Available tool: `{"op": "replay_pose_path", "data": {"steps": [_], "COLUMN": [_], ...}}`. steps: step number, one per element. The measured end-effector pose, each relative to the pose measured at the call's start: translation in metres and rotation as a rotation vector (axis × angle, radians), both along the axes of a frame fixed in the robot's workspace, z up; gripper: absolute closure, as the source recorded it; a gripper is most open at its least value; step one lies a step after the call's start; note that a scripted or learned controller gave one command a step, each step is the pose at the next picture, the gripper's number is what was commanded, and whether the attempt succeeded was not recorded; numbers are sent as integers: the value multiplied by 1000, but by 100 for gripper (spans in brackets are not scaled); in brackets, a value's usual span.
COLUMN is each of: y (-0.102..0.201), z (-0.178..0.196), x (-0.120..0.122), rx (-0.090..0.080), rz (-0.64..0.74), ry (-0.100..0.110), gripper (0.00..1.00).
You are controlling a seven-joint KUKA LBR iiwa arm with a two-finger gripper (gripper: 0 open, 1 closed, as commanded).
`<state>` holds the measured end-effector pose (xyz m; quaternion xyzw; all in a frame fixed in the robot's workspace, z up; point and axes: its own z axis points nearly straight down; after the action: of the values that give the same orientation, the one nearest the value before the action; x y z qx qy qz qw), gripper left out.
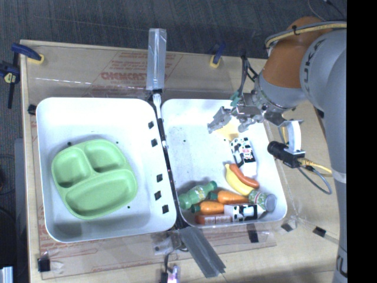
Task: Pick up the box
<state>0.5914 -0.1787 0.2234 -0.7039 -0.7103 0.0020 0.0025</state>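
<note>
The box [244, 153] is a small white carton with black cow patches. It lies in the right bin [188, 158], near the right wall, just above the banana. My gripper [231, 120] hovers over the back part of that bin, up and to the left of the box. Its fingers [217, 121] are spread open and hold nothing. A pale yellow patch [226, 133] lies on the bin floor just beneath the gripper.
A banana [237, 181] with a red sausage [246, 178] on it, a green bottle [197, 194], a carrot [215, 206] and a cow-patterned bottle [238, 214] crowd the right bin's front. The left bin [47, 117] holds a green divided tray [94, 177].
</note>
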Motion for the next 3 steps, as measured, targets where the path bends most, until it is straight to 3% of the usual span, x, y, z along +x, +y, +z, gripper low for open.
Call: {"op": "replay_pose_path", "data": {"steps": [1, 2, 3], "y": [22, 46, 14], "z": [-90, -135, -134], "x": [-81, -51, 32], "rx": [0, -2, -1], "rz": [-84, -211, -299], "ry": [1, -1, 0], "gripper": [0, 0, 0]}}
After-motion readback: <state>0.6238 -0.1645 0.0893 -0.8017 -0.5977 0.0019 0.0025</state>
